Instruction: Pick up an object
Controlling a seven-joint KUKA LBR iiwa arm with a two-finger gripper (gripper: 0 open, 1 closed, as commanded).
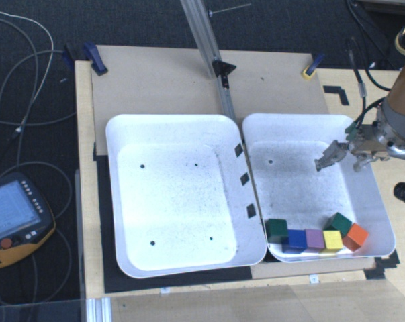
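We see the gripper point(336, 154) hanging above the right bin point(293, 129), fingers apart and holding nothing. The blocks point(315, 236) lie packed in a row against that bin's near wall — well apart from the gripper. Our worry: touching neighbours and the wall leave no gap for the fingers — a block could be shoved aside.

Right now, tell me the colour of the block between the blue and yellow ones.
Purple block, seen in the camera view.
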